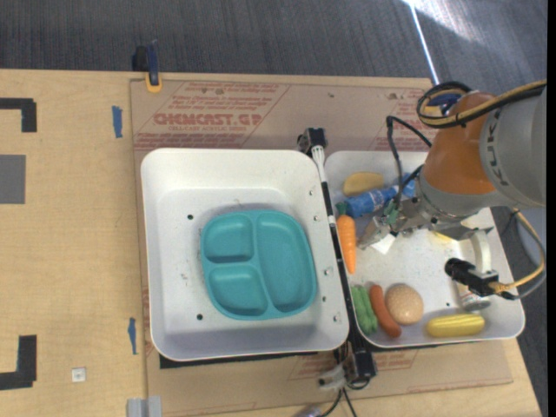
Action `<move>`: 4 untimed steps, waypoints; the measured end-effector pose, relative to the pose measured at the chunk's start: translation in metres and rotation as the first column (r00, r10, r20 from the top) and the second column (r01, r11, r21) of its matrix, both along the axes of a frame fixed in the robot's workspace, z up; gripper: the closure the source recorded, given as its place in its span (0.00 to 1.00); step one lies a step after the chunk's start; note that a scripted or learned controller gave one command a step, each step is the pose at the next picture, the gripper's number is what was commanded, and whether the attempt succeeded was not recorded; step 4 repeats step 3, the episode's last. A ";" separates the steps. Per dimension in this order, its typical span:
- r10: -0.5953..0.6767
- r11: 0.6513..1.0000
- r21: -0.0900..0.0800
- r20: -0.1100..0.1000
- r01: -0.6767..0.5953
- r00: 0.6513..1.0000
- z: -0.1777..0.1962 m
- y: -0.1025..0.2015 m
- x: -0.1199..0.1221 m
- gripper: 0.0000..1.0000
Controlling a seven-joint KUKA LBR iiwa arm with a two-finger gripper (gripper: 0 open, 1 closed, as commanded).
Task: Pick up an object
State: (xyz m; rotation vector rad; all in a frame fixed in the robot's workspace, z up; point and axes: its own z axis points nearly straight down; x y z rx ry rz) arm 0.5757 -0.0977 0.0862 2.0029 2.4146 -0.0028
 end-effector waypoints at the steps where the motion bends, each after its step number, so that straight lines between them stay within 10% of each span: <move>1: -0.398 0.917 0.005 0.001 0.398 0.917 0.000 0.000 0.013 0.00; 2: -0.397 0.918 0.006 0.004 0.397 0.918 0.011 0.000 0.014 1.00; 3: -0.654 0.756 0.004 -0.002 0.654 0.756 0.098 0.030 0.042 1.00; 4: -0.654 0.756 0.004 -0.002 0.654 0.756 0.098 0.030 0.042 1.00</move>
